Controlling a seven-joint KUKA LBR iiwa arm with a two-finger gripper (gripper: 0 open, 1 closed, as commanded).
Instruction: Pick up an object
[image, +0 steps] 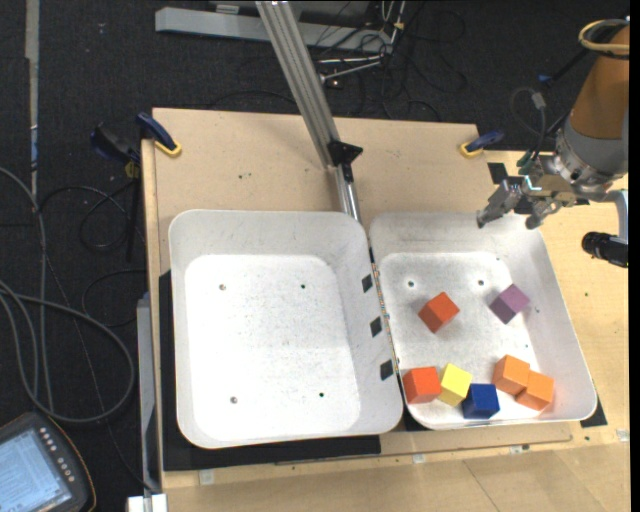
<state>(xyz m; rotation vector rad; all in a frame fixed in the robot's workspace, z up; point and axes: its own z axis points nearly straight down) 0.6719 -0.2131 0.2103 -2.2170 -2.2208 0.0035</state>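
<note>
While the grey arm with its orange band reaches in from the right, its 2 fingers (488, 213) hang apart with nothing between them, over the far rim of the right bin (562, 300). 7 small cubes lie in that bin, all nearer the camera than the fingers.

Closest to the fingers are 2 loose ones. A purple cube (510, 302) sits almost straight below them in the picture, near the bin's right wall. A red-orange cube (438, 311) sits below and to the left of them, out in the open floor of the bin. Both stand well apart from everything else.

Farthest from the fingers, along the near wall, are 5 more: a red cube (422, 383) touching a yellow cube (455, 383), a blue cube (481, 400) just beside the yellow one, and 2 orange cubes (514, 372) (536, 390) pressed together in the corner. The left bin (185, 300) sits beside the right one on the desk (250, 160).

These cubes look like small painted blocks, so they are probably light, stiff and not fragile, with flat and possibly smooth faces. The red-orange cube seems the easiest pick, having free space on every side. It lies turned at an angle, so the fingers would likely need to rotate to close squarely on 2 opposite flat faces, not on corners. The clustered cubes leave little room for a finger to slip between.
</note>
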